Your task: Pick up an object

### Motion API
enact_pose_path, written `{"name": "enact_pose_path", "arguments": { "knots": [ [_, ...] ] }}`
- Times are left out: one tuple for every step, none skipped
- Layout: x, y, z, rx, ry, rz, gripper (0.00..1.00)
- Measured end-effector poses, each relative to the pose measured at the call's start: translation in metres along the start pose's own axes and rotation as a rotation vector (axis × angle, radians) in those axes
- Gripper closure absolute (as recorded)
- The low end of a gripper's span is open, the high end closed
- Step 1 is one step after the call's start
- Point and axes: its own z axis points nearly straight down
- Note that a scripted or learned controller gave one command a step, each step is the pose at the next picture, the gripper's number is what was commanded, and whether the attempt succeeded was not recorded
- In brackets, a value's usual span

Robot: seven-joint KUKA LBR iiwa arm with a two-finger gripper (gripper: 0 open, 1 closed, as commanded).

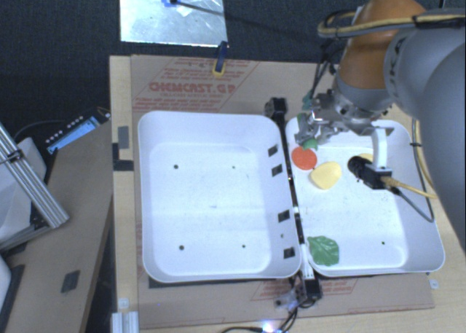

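In the right bin (408,251) lie three things. A round red-orange piece (304,157) sits near the bin's far left wall. Just right of it rests a pale yellow lump (326,175). A green leafy piece (324,251) lies at the near left corner. My gripper (312,137) hangs low over the far left part of the right bin, directly above the red-orange piece and close to it. Something small and green shows at its tips, too small to make out.
The left bin (211,193) stands beside the right one, with black clips (284,178) along the shared wall. Both bins rest on a cardboard sheet (189,84). A shiny metal plate (171,4) lies at the back.
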Motion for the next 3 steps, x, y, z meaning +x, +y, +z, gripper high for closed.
{"name": "enact_pose_path", "arguments": {
  "knots": [
    [-0.001, -0.013, 0.022, 0.005, 0.001, -0.002, 1.00],
    [-0.104, -0.023, 0.048, 0.006, -0.001, 0.006, 1.00],
    [-0.044, -0.113, 0.036, 0.010, 0.005, -0.007, 1.00]
  ]
}}
